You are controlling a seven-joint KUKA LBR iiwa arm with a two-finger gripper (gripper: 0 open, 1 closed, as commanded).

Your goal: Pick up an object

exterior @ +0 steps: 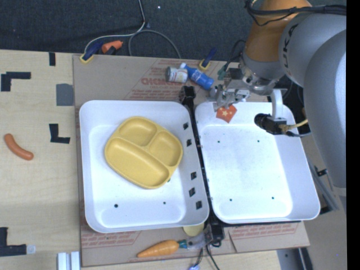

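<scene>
The small red-orange block with a yellow mark [226,114] hangs at the far edge of the right white plastic bin [256,207], near its far left corner and directly under the tool [227,100]. It appears pinched between the tool's tips, though the view is too coarse to be sure it has left the bin. If so, the grasp is made and the lift remains. The yellow divided plastic plate [144,151] lies in the left white bin [101,218].

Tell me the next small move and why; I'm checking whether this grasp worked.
Probably lift straight up a little. The pincer sits at the far edge of the right bin with a small red object just at its tips; a short lift would show whether it comes along.
</scene>
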